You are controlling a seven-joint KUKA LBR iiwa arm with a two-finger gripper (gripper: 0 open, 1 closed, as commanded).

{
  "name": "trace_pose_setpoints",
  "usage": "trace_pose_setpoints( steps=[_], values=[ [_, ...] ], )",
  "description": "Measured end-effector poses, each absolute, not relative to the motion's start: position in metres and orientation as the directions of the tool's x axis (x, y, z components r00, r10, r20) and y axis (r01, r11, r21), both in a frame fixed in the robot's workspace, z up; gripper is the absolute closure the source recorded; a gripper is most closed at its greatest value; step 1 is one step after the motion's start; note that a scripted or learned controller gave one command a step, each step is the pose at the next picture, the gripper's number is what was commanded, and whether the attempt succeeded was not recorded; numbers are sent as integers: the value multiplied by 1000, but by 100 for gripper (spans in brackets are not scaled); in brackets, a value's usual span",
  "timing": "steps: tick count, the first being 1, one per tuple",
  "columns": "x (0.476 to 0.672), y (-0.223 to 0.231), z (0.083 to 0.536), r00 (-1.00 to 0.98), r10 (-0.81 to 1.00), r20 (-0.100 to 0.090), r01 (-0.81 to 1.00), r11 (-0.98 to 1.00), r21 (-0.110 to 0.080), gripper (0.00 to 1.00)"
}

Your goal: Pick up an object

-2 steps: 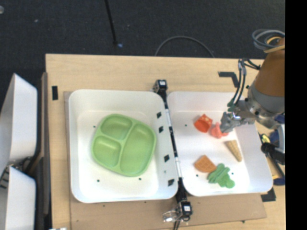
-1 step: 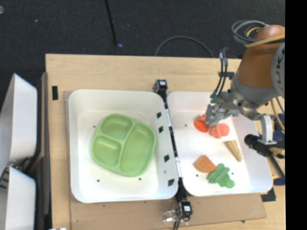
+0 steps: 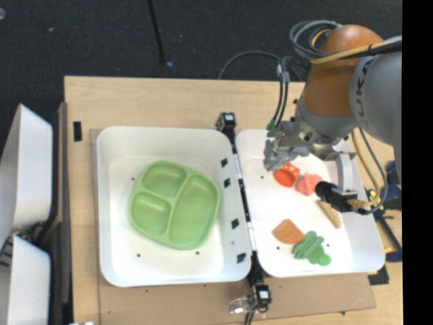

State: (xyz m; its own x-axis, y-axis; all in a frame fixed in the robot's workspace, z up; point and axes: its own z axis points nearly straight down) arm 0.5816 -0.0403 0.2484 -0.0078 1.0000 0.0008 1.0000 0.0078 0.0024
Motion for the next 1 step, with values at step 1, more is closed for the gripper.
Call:
trace_pose_setpoints(
  steps=[1],
  values=[
    [602, 15, 237, -7, 1000, 0, 1000, 7, 1, 100]
  ],
)
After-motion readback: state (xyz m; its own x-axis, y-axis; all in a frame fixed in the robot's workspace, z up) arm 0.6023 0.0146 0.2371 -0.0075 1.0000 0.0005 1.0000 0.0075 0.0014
